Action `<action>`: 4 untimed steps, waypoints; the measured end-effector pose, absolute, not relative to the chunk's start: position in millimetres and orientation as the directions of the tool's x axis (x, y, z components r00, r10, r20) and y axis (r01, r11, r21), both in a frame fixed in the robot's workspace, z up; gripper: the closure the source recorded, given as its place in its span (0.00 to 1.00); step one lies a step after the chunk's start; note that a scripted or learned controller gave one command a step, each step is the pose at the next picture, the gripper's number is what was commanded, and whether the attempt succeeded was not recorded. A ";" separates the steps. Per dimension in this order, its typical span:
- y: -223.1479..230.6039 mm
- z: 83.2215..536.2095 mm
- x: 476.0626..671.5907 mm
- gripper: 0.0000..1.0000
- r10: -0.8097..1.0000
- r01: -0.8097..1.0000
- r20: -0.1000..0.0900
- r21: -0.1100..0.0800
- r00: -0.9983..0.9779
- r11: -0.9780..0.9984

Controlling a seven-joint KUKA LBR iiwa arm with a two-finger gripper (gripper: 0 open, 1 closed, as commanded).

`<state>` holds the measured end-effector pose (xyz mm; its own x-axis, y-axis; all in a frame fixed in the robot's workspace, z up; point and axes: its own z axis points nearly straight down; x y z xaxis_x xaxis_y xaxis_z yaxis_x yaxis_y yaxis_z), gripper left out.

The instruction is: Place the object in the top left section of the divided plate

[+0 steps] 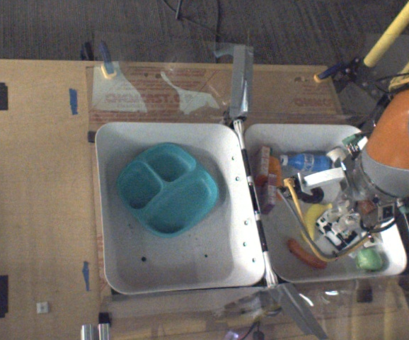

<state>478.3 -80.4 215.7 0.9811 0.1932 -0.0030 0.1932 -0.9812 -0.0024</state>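
On the tabletop (42, 190): two white bins side by side
Left bin (119, 261): teal divided plate (168, 188), sections bare
Right bin (279, 250): blue-labelled bottle (308, 163), yellow item (316, 213), red sausage-shaped piece (306, 253), green ball (369, 259)
Jaws (340, 227): low among the right bin's clutter, state cannot be told
Writing: cardboard print unreadable

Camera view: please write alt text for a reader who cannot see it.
A grey and orange arm reaches from the right into the right bin, its pincer low among a bottle, a sausage and other items. The left bin holds a teal plate.
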 end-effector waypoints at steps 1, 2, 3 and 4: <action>-137.8 102.5 478.9 1.00 0.334 0.334 -0.001 -0.002 0.942 -0.942; -158.8 167.0 479.0 1.00 0.198 0.198 -0.001 -0.001 0.980 -0.980; -64.1 183.7 479.0 1.00 0.272 0.272 -0.003 -0.003 0.962 -0.962; -1.6 211.9 479.5 1.00 0.495 0.495 -0.001 -0.001 0.869 -0.869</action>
<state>479.5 -1.6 211.9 0.8687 0.4953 -0.0007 0.4953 -0.8687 -0.0006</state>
